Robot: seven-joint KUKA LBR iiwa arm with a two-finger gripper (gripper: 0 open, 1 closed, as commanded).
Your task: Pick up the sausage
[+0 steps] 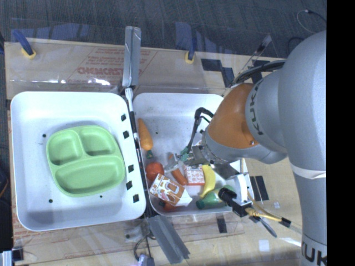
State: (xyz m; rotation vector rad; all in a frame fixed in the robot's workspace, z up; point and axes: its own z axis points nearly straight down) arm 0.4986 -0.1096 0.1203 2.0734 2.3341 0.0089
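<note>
Sausage first: a short reddish-orange toy sausage [178, 177], smooth and rounded at its ends, lies on the floor of the right-hand shallow white plastic bin [166, 107], in the cluttered lower part. Its long axis runs at a slant, from upper left down to lower right in the camera view. A small white and red printed carton [194, 175] sits just beside it on the right, and a larger orange and white printed box [166, 190] lies just below and to its left. A round red toy tomato [155, 169] rests near its left end, and a long orange toy carrot [145, 134] lies farther up along the bin's left wall. A curved yellow toy banana [208, 180] and a dark green toy vegetable [209, 201] lie to the right.

The two-finger gripper [184, 155] hangs from the grey arm's orange wrist band [236, 121], just above and slightly right of the sausage, close over the clutter. Whether its grasp is wide or narrow cannot be told from this angle.

The sausage appears to lie free, below and a little left of the tool. My judgement is that the coming move needs a short shift down and left, with the grasp set across the slanted axis.

The left-hand white bin [28, 115] holds a pale green three-compartment plastic tray [85, 159].
</note>
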